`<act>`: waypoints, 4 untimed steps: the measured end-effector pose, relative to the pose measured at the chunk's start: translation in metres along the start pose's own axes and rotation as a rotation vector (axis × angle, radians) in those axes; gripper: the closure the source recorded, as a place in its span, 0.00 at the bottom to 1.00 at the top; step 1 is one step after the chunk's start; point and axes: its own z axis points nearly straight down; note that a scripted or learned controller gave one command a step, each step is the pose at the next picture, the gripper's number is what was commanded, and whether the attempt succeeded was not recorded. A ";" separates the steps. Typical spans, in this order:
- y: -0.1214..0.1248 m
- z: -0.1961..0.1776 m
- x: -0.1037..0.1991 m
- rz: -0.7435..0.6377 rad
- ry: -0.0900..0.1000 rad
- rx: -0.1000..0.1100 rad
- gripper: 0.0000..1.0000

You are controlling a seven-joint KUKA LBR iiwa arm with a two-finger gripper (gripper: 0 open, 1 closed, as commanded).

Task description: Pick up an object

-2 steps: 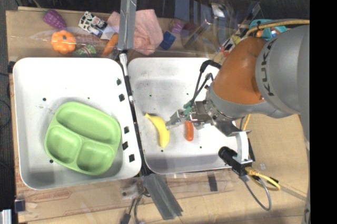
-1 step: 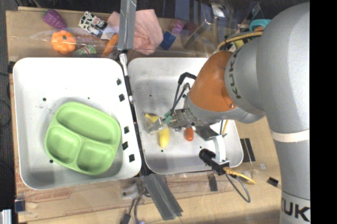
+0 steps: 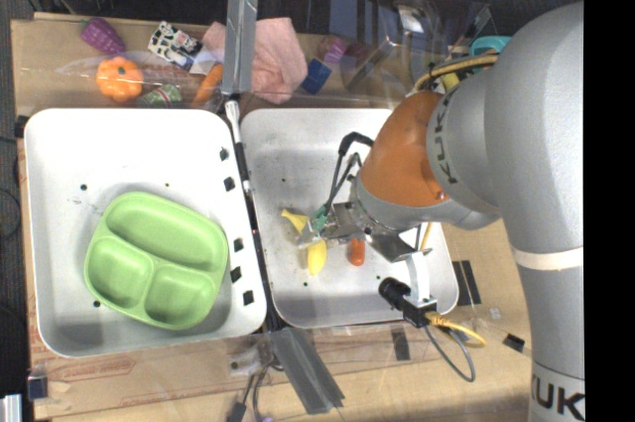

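My gripper point(image 3: 332, 226) is low in the right bin point(image 3: 288, 162), below the orange wrist band. Close to its tip lie several small objects: a yellow piece point(image 3: 295, 222), a yellow banana-like toy point(image 3: 316, 258), a small green item point(image 3: 321, 214) and an orange carrot-like toy point(image 3: 355, 252). The arm's body hides much of the gripper, so what lies between its tips is unclear.
The left bin point(image 3: 60, 152) holds a green divided plate point(image 3: 156, 259). Beyond the bins on the bench lie an orange pumpkin toy point(image 3: 119, 78), a purple toy point(image 3: 101, 36), a pink cloth point(image 3: 268, 53) and a blue cup point(image 3: 316, 75). Cables trail at the front right point(image 3: 437, 316).
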 end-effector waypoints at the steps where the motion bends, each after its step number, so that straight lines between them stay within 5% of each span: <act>1: 0.072 -0.091 0.082 0.141 0.002 0.000 1.00; 2: 0.072 -0.233 0.005 0.259 0.001 -0.001 1.00; 3: 0.072 -0.232 0.006 0.257 0.001 0.000 0.00; 4: 0.035 -0.029 -0.020 0.065 0.002 0.005 0.00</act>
